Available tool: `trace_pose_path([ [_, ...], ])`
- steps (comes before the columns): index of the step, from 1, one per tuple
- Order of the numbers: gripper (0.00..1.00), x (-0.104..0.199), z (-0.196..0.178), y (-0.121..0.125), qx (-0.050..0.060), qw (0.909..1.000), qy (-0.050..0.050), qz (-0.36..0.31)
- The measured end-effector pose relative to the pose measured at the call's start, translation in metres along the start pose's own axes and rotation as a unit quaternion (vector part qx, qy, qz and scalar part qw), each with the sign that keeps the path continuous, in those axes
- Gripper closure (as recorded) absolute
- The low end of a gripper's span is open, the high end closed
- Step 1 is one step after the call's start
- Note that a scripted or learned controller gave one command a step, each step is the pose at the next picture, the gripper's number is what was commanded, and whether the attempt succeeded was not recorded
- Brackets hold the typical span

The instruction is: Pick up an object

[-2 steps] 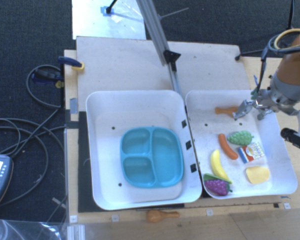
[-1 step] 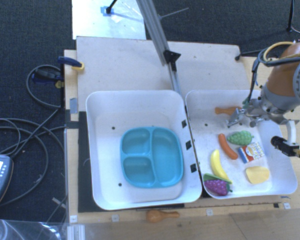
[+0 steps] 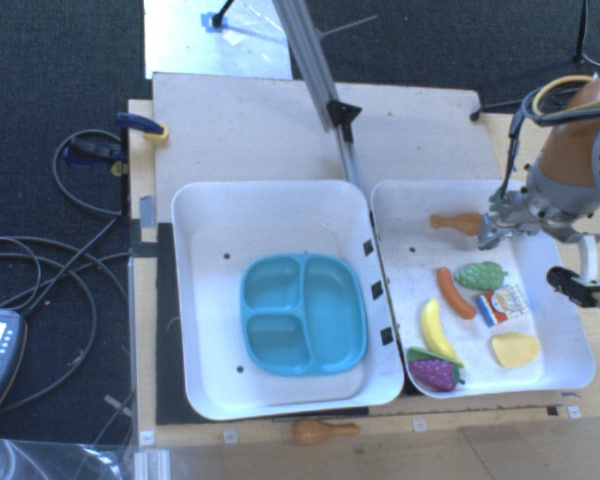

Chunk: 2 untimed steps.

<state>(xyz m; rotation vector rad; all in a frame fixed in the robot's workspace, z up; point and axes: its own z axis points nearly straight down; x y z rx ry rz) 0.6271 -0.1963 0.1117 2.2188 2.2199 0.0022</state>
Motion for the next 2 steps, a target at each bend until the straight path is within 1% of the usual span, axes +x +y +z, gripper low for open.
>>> trace_pose_path([
  [1, 1.00, 0.009, -0.049, 0.001, -0.002, 1.0000, 0.000, -0.003],
  [2, 1.00, 0.008, -0.095, 0.009, -0.002, 1.0000, -0.001, -0.003],
])
